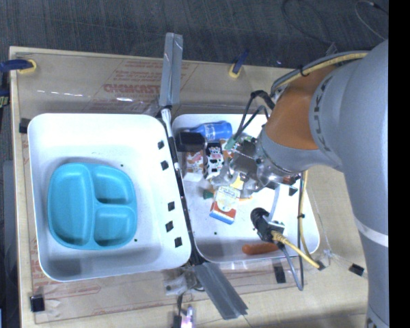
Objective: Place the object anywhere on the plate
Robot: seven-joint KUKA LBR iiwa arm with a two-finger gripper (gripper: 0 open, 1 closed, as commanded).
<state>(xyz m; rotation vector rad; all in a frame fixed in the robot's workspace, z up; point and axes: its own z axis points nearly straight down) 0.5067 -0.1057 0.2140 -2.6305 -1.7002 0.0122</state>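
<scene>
- The pincer (pixel 227 176) hangs low over the clutter in the right bin (pixel 307 241); how its grip stands cannot be told from this slant.
- Directly beneath and just below it lies a small carton (pixel 223 207) with a red-orange end, its long axis running roughly toward the near rim. This looks like the likely object, though which item is meant is a judgement.
- Just beyond the pincer sit a blue can (pixel 212 130) and a black block (pixel 190 141), near the far wall.
- Toward the near rim from the pincer lies an orange stick (pixel 258 249).
- Well apart, across the divider, the teal plate (pixel 92 203) rests in the left bin (pixel 89 125); the coming carry runs that way, away from the arm's side.
</scene>
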